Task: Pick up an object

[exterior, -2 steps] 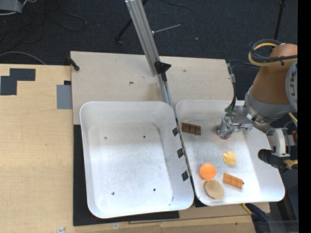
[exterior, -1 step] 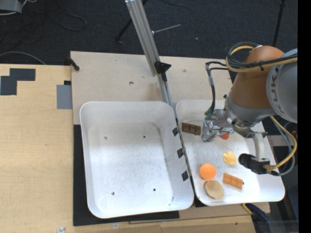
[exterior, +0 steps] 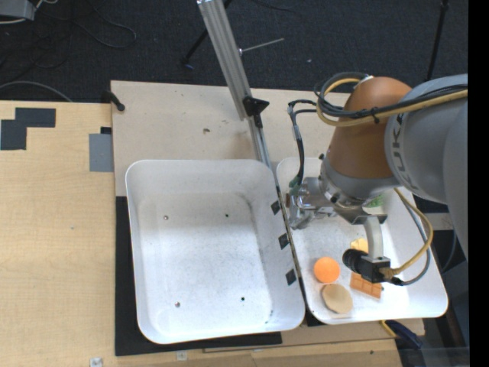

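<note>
Bench: pale board carrying two shallow white bins side by side, the left bin [exterior: 199, 243] and the right bin [exterior: 416, 297]; dark floor with loose cables behind
Arm: grey, with an orange band; it comes in from the view's right and bends down over the upper part of the right bin
Gripper [exterior: 300, 205]: low over the right bin, just beside the wall it shares with the left bin; at this slant I cannot tell whether it is spread or pressed together; nothing is seen held in it
Things to pick: orange ball [exterior: 327, 269], tan rounded piece [exterior: 337, 299], orange block [exterior: 365, 287], small yellow bit [exterior: 358, 245]; all lie in the lower half of the right bin
Key relation: the ball lies toward the view's bottom and slightly right of the gripper, near but apart; the tan piece sits just beyond the ball, and I cannot tell whether they touch
Long axis: the ball has none, so its grasp angle likely matters little
Judgement: the pick is not yet made; the next move probably needs a shift toward the bottom edge before descending; a ball may roll away
</note>
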`<state>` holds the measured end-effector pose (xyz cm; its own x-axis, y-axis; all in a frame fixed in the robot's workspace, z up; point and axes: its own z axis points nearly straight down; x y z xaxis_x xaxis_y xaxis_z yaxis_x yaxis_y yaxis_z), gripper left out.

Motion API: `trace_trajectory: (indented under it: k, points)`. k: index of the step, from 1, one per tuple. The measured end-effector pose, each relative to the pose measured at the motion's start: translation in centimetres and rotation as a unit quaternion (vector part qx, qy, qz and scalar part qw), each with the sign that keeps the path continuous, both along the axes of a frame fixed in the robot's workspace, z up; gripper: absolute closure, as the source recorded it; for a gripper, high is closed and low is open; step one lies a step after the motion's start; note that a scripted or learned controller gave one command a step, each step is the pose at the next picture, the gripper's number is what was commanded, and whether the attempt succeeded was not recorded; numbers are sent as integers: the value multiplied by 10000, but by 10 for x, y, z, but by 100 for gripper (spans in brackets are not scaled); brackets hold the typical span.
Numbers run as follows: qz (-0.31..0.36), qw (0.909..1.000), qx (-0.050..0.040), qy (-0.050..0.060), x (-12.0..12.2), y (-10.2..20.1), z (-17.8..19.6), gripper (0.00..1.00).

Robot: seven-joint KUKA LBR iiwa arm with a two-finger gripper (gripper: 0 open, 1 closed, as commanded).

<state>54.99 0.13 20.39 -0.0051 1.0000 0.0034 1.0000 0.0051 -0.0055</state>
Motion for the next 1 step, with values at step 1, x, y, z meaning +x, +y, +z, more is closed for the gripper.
trace_trajectory:
  k: [1]
  points:
    - [-7,10000,-6,4,-14,49,-3,100]
